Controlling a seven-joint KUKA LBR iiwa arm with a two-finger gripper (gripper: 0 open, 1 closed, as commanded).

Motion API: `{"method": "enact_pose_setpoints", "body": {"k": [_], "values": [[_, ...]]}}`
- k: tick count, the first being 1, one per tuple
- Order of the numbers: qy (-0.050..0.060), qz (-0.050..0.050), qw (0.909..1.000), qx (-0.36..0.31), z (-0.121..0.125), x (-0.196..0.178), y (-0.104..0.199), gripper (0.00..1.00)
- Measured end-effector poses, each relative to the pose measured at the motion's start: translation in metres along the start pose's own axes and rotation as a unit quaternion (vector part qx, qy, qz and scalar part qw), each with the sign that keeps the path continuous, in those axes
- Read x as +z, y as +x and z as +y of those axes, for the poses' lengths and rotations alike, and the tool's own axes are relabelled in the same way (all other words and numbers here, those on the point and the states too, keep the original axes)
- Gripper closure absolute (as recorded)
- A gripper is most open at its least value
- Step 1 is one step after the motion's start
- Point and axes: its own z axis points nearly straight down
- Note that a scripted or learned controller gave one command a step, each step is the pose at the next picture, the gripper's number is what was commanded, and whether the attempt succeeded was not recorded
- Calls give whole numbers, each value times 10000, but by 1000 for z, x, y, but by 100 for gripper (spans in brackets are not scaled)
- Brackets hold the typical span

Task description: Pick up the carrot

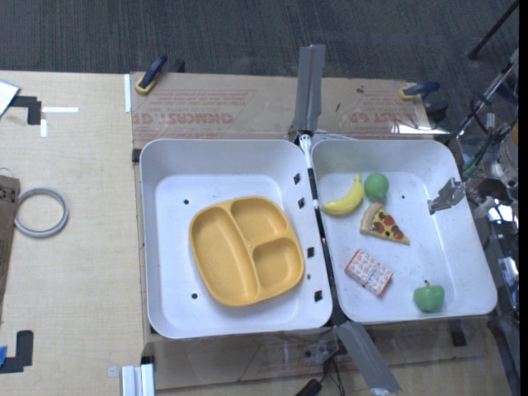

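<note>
My gripper (446, 195) reaches in from the right, over the right rim of the right bin (462, 254); it is small and partly hidden among the cables. In that bin lie a yellow banana (345, 200), a green round fruit (376, 186) touching the banana's tip, a pizza slice (384, 224), a red-and-white patterned packet (368, 271) and a green apple-like fruit (429, 297). The gripper is well right of the pizza slice and above the green apple-like fruit, with nothing seen in it.
The left bin (165, 246) holds a yellow divided plate (246, 250). A grey divider post (309, 89) stands between the bins at the back. A tape roll (38, 212) lies on the wooden bench at far left. Cables and stands crowd the right edge.
</note>
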Motion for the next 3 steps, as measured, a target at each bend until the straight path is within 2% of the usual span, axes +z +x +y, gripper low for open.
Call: {"method": "enact_pose_setpoints", "body": {"k": [1, 2, 3], "values": [[-27, -7, 9999, 102, -64, -135, -3, 0], [-20, -5, 9946, 1041, -39, -253, 4, 0], [-1, -18, 9948, 1020, -37, -260, 4, 100]]}}
